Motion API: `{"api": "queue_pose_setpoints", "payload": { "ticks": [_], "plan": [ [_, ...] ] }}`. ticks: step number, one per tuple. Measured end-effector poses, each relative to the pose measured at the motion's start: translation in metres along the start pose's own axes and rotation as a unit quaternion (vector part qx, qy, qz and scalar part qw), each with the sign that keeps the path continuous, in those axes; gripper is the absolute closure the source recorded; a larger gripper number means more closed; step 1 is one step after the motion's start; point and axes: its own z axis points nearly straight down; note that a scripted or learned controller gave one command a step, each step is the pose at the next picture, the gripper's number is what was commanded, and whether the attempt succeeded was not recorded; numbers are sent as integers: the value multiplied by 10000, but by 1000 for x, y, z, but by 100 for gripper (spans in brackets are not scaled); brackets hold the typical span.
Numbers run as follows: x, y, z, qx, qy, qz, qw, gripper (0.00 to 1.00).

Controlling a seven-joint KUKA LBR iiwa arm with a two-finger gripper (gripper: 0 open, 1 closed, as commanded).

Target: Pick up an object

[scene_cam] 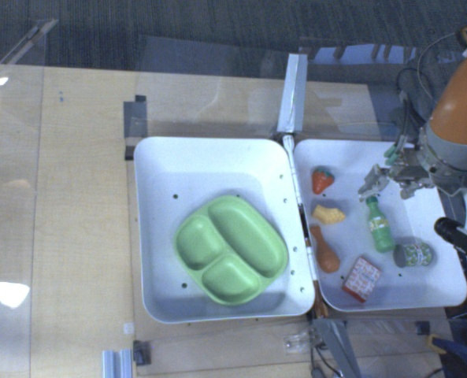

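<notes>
Camera view shows two white bins side by side on the bench [75, 211]. The left bin [158, 164] holds a green divided tray [231, 248]. The right bin [446, 286] holds the candidate objects: a strawberry [322, 179], a yellow piece [329, 213], a brown drumstick [325, 250], a red box [361, 278], a green bottle [378, 224] and a small can [413, 253].

The arm [459, 116] reaches in from the right, with the pincer [396, 178] positioned over the upper part of the right bin, just above the cap end of the bottle. No object sits between its fingers. At this resolution, the spread of the fingers cannot be determined.

Task status, as a judgement: nothing is picked up yet. All objects lie on the bin floor. The bottle is the nearest object and appears to be the likely target. Remaining steps: descend, close on an object, and lift it clear of the bin.
</notes>
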Motion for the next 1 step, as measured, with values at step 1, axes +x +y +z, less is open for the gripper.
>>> {"api": "queue_pose_setpoints", "payload": {
  "ticks": [1],
  "plan": [
    [-43, 30, 127, -13, 1, 1, 10000, 0]
  ]
}}
